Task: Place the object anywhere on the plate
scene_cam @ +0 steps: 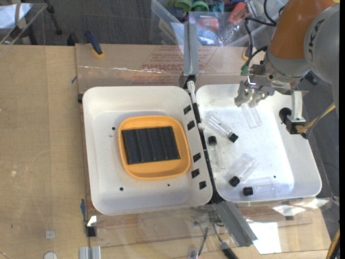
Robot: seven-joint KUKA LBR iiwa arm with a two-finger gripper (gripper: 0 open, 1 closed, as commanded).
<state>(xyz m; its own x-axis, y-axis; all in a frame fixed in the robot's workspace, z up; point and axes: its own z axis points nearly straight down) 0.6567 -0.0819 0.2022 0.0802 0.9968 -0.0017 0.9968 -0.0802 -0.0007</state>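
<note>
Bench, seen from above at a slant: two shallow white bins set side by side, their inner rims touching along a row of black clips.

Left bin (97, 144): one orange plate (154, 169) with rounded corners, lying flat near the bin's middle. A dark ribbed insert (150, 144) covers most of the plate's floor.

Right bin (302, 166): several clear plastic tubes with black caps.
- Tube (221, 127) near the bin's left rim, lying slantwise, cap toward the lower right.
- Tube (242, 170) toward the bin's near edge, cap at its lower left end.
- Tube (265, 188) along the near edge, cap at its left end (its clear body is hard to make out against the white floor).
- One loose black cap (212, 141) just beside the left rim.
- Tube (252, 114) at the bin's far side, hanging roughly upright, its upper end between the fingers.

Gripper (249, 99): over the far part of the right bin, fingers closed on the top of that last tube, which hangs directly below them. The tube is well apart from the plate, with the bins' shared rims between them.

Arm (302, 23): grey with an orange band, reaching in over the right bin's far right corner.

Beyond the bins: a clear tub (161, 7) of coloured oddments at the bench's far edge.
</note>
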